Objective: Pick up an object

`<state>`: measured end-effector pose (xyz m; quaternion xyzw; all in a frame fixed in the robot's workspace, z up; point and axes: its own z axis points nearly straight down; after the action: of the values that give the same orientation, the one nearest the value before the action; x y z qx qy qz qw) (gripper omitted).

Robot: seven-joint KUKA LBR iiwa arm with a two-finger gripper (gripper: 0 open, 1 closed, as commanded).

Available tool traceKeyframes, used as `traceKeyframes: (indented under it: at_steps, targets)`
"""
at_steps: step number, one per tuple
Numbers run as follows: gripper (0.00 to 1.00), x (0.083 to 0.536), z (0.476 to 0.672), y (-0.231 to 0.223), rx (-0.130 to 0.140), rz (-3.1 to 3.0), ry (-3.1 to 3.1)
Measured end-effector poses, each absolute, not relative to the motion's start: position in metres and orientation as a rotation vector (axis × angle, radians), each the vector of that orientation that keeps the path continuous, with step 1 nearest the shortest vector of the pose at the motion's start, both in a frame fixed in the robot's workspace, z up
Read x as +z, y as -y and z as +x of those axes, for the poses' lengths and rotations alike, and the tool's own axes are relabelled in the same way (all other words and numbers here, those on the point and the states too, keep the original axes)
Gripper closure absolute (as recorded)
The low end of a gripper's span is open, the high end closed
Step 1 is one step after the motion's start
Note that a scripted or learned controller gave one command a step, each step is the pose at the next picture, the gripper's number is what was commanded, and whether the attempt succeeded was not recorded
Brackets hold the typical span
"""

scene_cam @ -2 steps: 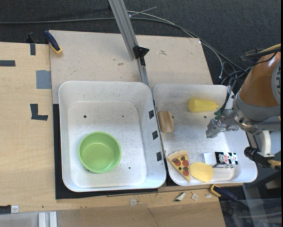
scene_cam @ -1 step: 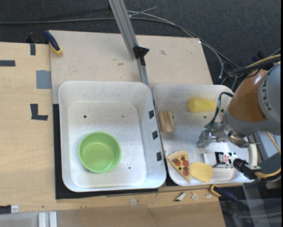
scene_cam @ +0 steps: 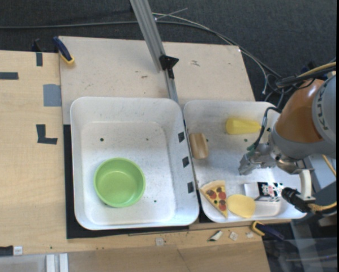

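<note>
Targets all sit in right bin point(scene_cam: 214, 109): yellow block point(scene_cam: 241, 125), wooden cylinder point(scene_cam: 198, 145), pizza slice point(scene_cam: 215, 196), yellow disc point(scene_cam: 241, 205). Tool point(scene_cam: 252, 162) hangs over bare floor between them; can't tell open or clenched. Risk: descends here, grabs nothing.

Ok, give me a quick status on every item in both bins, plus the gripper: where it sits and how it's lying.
Green plastic bowl: upright, mouth up, in the left bin.
Tan wooden block: lying flat, right bin, near the divider.
Yellow wedge: on its side, right bin's far part.
Toy pizza slice: flat, near corner of right bin.
Yellow disc: flat beside the pizza slice.
Gripper: low over the right bin, nothing visibly between its fingers.
</note>
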<state>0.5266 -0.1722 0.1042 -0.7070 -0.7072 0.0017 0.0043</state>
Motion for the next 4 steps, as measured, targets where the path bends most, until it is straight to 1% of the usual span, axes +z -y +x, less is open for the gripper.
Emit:
traceKeyframes:
  at_steps: [1,2,3,4]
  targets:
    - [1.0,0.15,0.531,0.164,-0.001,-2.219,2.222]
    - [1.0,0.202,0.54,0.158,-0.005,-2.221,2.225]
    - [1.0,0.249,0.542,0.157,-0.005,-2.222,2.225]
    - [1.0,0.253,0.556,0.102,-0.001,-2.213,2.227]
